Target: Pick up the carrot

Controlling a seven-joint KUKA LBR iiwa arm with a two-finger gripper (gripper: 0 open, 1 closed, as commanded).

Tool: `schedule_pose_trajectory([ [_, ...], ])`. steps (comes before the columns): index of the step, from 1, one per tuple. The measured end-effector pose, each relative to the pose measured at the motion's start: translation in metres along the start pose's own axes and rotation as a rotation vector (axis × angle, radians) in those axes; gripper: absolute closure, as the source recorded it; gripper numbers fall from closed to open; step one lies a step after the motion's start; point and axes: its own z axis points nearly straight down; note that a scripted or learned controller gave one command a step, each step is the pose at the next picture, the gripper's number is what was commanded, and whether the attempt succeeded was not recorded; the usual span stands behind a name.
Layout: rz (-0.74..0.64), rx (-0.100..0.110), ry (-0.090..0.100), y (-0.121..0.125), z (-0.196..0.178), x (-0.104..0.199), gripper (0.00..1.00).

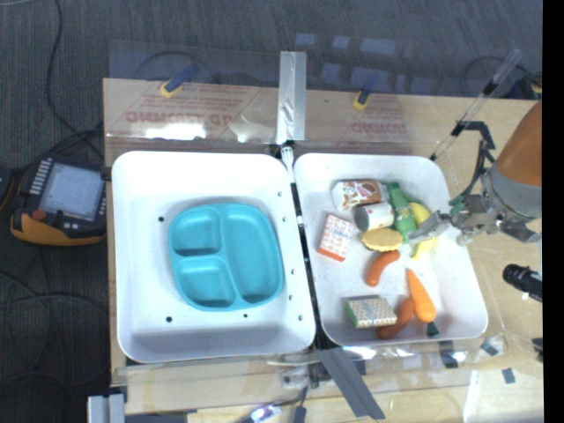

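The carrot (421,296) is orange with a dark green stalk end. It lies tilted in the right bin (458,276), near the bin's right wall at the front. My gripper (434,226) reaches in from the right over the back right of that bin. It hangs above a yellow piece and a green bottle (402,210), up and slightly right of the carrot, apart from it. Nothing shows held in it.
Around the carrot lie a red sausage (382,267), a brown sausage (399,317), a green box (368,310), a pink-and-white carton (335,236), a can (371,215) and a round yellow biscuit (381,238). The left bin holds a teal divided plate (226,254).
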Motion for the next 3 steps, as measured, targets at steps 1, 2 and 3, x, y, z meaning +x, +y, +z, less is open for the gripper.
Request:
schedule_pose_trajectory([
  [1, -0.185, 0.001, 0.005, -0.054, 0.033, 0.066, 0.0],
  [2, -0.302, -0.011, 0.0, -0.05, 0.08, 0.044, 0.0],
  [3, -0.303, -0.016, 0.0, -0.048, 0.07, 0.046, 1.0],
])
